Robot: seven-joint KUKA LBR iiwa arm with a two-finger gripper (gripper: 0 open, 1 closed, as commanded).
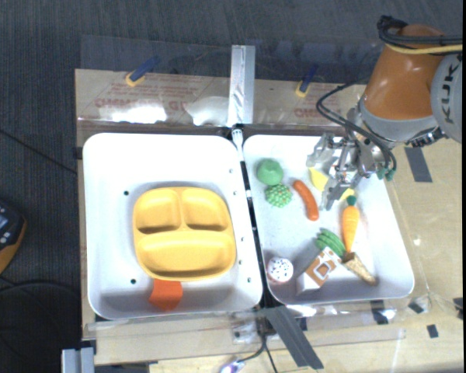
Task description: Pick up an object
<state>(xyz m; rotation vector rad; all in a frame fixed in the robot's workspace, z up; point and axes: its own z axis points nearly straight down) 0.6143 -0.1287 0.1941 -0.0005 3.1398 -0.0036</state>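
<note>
Yellow tray [185, 231], two white bins [109, 169], one carrot [349, 225]

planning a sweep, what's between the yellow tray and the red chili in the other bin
In the camera view, between the yellow tray and the red chili lie the bins' adjoining walls and a textured green ball.

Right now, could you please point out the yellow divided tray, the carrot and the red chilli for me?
yellow divided tray [185, 232]: camera view, ridge between its compartments.
carrot [349, 226]: camera view, middle of its orange body.
red chilli [306, 198]: camera view, middle of its length.
</note>
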